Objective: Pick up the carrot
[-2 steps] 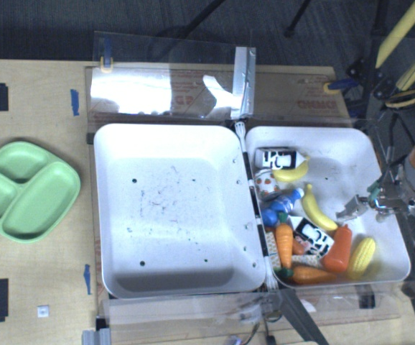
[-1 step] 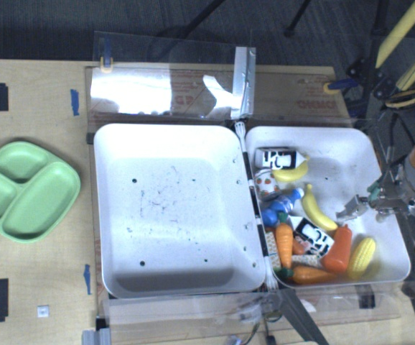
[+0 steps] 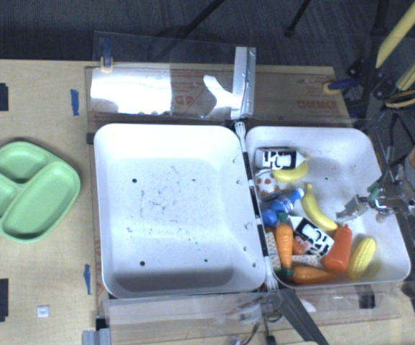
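We find the carrot point(image 3: 284, 244) in the right bin point(image 3: 337, 146), near that bin's left wall and toward its front, standing roughly on end with its green top up against a blue toy point(image 3: 276, 210). A second orange carrot-like piece point(image 3: 309, 272) lies flat along the front wall just below it, and a reddish-orange one point(image 3: 339, 249) leans beside a yellow corn cob point(image 3: 361, 256). Between these sits a black-and-white printed item point(image 3: 314, 236). Two bananas lie further back: one point(image 3: 316, 208) slanting through the middle of the heap, another point(image 3: 291, 172) resting against a black-and-white box point(image 3: 275, 157).

The claw point(image 3: 365, 203) hangs over the right side of this bin, well apart from the carrot, with nothing between its fingers; we cannot tell whether they are spread or closed.

The left bin point(image 3: 168, 207) sits just beside, touching along the shared edge. On the wooden counter point(image 3: 35, 279), to the left, rests a green divided plate point(image 3: 24, 190).
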Motion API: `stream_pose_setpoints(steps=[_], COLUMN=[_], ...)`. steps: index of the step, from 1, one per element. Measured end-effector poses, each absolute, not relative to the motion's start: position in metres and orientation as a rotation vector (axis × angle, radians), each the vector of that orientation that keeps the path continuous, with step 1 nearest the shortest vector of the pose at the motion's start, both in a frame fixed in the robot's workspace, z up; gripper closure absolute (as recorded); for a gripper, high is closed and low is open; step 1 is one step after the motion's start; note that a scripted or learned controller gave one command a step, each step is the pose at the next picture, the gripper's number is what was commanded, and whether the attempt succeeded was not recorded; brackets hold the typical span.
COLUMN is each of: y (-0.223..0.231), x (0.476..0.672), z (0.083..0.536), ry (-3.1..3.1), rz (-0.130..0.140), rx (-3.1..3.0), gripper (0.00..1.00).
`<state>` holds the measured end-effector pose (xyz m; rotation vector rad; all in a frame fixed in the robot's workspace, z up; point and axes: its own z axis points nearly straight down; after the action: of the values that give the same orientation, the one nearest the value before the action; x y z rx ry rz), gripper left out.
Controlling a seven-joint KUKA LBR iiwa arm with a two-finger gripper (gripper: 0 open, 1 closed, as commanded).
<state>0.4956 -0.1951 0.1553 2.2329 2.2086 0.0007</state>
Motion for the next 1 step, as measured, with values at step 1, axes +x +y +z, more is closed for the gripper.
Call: stream_pose_setpoints(steps=[1], y=[-0.1951], x=[0.4956], z=[0.1553], ry=[2.209], rz=[0.001], rx=[2.233], gripper=[0.00])
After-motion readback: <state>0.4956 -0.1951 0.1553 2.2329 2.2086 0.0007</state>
